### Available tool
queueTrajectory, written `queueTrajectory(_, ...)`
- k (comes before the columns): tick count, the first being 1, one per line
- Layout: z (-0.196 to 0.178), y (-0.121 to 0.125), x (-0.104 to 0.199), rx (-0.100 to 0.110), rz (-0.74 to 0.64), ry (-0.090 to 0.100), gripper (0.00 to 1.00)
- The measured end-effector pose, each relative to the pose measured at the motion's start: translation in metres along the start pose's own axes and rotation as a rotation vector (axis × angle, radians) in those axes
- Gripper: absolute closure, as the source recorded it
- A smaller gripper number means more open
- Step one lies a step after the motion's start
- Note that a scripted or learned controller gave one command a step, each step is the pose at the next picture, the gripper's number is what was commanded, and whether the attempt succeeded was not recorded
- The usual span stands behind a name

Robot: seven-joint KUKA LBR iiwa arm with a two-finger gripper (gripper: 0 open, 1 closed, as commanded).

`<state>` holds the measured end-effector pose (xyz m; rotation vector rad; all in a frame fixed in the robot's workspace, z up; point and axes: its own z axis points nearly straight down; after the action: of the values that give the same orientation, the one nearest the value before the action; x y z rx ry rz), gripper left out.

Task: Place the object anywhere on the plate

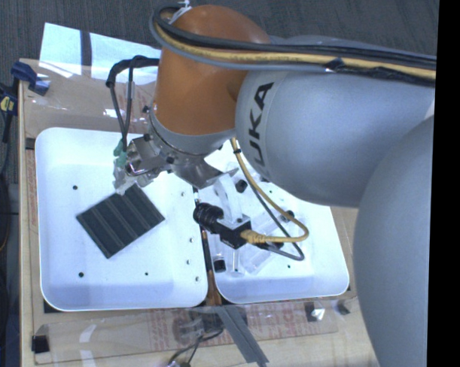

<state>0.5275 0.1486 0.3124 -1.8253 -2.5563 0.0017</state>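
Dark ribbed plate (121,221) sits flat in your left bin (54,271), tilted diagonal, roughly mid-floor. Arm (307,129) comes in from the right w/ the orange band over the bins' top edge. Gripper (133,164) sits just above the plate's upper corner, near touching it. Can't tell its state (wrist blocks most of it). Right bin (317,283) holds clear plastic bits (239,254) under the cables (273,237); can't pick out the object among them.
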Motion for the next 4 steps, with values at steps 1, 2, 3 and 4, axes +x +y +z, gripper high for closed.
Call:
queueTrajectory(1, 0.101, -0.029, 0.077, 0.005, 0.044, 0.0, 1.0)
queueTrajectory(2, 0.045, -0.052, 0.004, -0.001, -0.077, 0.0, 1.0)
queueTrajectory(3, 0.036, 0.091, 0.018, 0.004, 0.426, -0.001, 1.0)
queueTrajectory(4, -0.044, 0.141, 0.027, 0.0, 0.069, 0.0, 1.0)
